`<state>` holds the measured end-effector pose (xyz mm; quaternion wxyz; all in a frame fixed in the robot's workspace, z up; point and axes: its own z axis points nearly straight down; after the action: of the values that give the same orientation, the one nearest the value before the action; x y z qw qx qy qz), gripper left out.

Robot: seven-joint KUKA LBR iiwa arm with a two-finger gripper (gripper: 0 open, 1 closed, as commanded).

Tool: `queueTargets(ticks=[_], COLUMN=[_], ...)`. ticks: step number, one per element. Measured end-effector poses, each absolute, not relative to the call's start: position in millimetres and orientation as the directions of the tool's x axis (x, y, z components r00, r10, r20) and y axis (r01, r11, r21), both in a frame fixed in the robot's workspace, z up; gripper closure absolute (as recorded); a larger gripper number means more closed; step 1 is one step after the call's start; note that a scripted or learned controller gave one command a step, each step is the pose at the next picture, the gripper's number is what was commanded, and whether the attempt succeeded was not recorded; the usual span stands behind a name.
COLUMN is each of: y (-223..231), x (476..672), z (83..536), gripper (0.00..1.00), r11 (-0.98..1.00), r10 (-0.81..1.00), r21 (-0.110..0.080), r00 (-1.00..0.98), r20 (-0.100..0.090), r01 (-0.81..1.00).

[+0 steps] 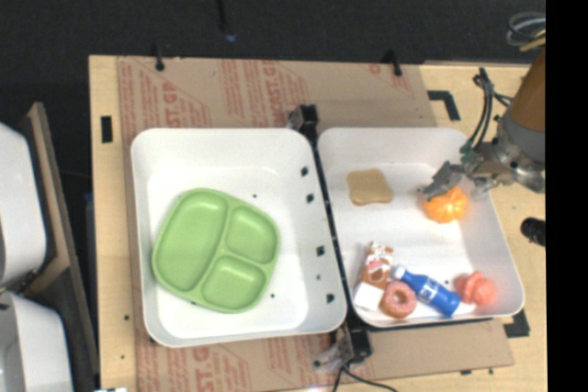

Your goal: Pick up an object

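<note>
- Two shallow white bins are seen side by side on a cardboard-covered bench [230,87]; the left bin [147,161] and the right bin [501,243] are parted by a dark divider [317,188] with clips.
- The arm [533,106] is seen reaching in from the right, over the right bin's far right rim.
- The gripper [447,184] is placed low in the right bin, just above and touching an orange toy [444,206]; how far its fingers are spread, and whether the toy is held between them, cannot be told.
- The orange toy is found near the right wall of the right bin, in its upper half.
- A tan slice of bread [369,187] is seen to the left of the gripper, near but apart from it, with bare white floor between.
- Open floor is left in the middle of the right bin, below the bread and the orange toy.
- Along the near edge of the right bin a cluster is laid: a small brown and white figure [376,265], a pink doughnut [399,299], a blue bottle [428,289] and a red toy [476,288].
- The left bin is occupied by a green divided plate [215,249], set toward its near left corner; bare floor is left along its far side and right side.
</note>
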<state>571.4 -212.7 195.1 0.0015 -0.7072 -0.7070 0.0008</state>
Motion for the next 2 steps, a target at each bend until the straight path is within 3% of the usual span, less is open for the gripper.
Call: queueTargets(ticks=[1,2], y=[-212.3,-212.5], x=[569.8,569.2], z=[132.1,99.2], gripper=[0.0,0.0], r11=[-0.001,-0.001], r10=[1.0,1.0], r21=[-0.005,-0.002], r00=[0.001,0.001], r20=[0.001,0.0], r01=[1.0,1.0])
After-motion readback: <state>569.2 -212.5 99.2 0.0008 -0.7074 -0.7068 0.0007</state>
